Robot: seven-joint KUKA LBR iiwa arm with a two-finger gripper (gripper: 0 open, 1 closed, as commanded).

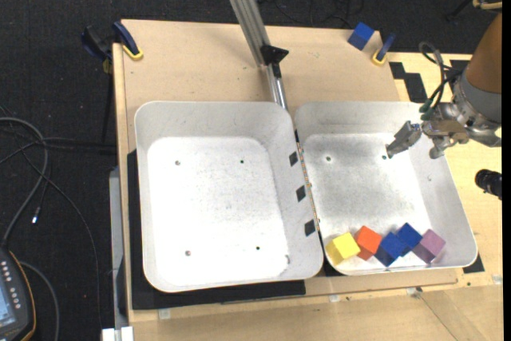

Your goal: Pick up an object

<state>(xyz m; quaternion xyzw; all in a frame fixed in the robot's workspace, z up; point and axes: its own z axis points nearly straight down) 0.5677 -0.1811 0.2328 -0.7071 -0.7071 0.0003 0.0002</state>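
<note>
Toward three o'clock of the camera view, the arm [487, 76] reaches over the right rim of the right bin [447, 188]. Its tool [419, 136] hangs above the bin's upper right floor, clear of every block. Two fingers [402, 141] show as spread, one pointing toward nine o'clock and the other toward six o'clock, with nothing between them; the tool is released.

Four blocks crowd the right bin's six o'clock wall in a row. From nine o'clock to three o'clock they are a yellow block [344, 247], an orange block [368, 241], a blue block [399, 243] and a purple block [430, 245]. Neighbours touch or nearly touch, and the row lies just beside the near rim, leaving little room on that side. The bin floor between the row and the tool is bare speckled white.

At nine o'clock of the right bin, the left bin [152, 172] sits edge to edge with it. On the desk [200, 64], near the one o'clock corner, a second blue block [362, 34] rests beside a clamp [381, 49]. Another clamp [124, 40] grips the eleven o'clock corner. A slanted metal pole [243, 0] crosses the desk's far edge.
</note>
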